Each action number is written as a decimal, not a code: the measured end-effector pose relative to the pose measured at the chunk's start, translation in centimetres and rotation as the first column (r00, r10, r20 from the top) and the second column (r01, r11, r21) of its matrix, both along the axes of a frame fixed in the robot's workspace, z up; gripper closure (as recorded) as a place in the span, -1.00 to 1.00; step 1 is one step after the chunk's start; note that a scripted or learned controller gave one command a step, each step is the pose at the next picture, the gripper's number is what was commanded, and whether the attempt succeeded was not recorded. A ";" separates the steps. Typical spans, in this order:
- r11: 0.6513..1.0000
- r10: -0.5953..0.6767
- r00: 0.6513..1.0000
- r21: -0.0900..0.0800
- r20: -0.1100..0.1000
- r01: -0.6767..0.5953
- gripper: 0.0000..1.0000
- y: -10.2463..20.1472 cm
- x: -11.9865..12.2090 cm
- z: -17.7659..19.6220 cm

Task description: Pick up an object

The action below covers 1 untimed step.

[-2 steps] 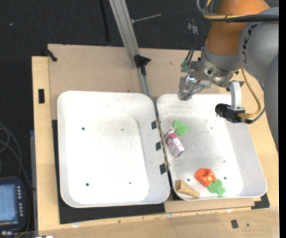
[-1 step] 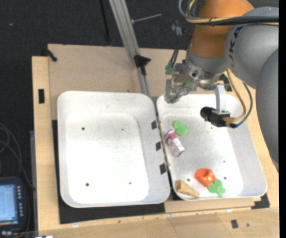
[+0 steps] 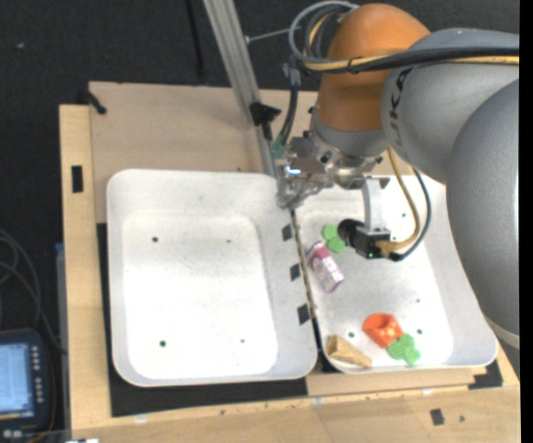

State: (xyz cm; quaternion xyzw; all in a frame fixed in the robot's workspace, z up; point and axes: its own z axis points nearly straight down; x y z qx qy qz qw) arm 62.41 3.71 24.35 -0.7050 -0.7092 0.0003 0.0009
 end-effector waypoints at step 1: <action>1.000 0.001 1.000 0.001 0.001 -0.001 1.00 4.2 -1.5 0.6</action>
